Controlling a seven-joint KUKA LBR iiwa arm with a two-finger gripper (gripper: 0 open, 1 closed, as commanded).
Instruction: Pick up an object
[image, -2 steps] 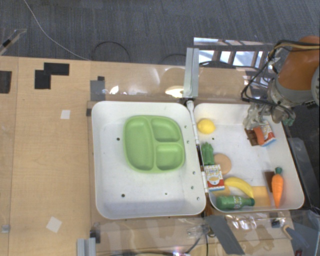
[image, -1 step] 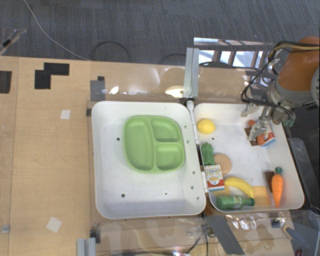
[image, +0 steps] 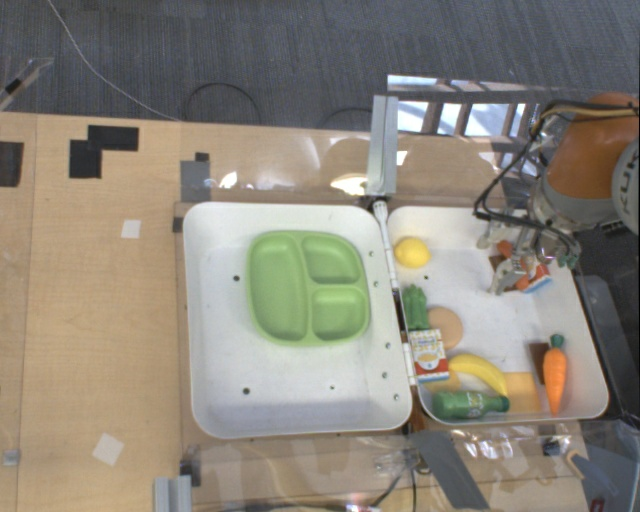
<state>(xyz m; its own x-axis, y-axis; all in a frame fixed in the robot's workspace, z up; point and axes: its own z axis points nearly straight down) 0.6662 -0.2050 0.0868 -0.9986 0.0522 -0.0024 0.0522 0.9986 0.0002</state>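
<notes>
Looking down from the fixed camera: the gripper (image: 520, 268) hangs low over the right bin's (image: 470, 300) far corner, above a small orange and blue item (image: 532, 281). Whether anything is held cannot be told. Judged step: grasp attempt. Next: confirm grip, then lift straight.

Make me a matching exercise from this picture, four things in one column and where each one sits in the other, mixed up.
1. green plate
2. lemon
3. carrot
4. green bottle

A. far left corner of the right bin
B. near edge of the right bin, lying flat
C. middle of the left bin
D. right side of the right bin

Pairs: 1-C, 2-A, 3-D, 4-B
</notes>
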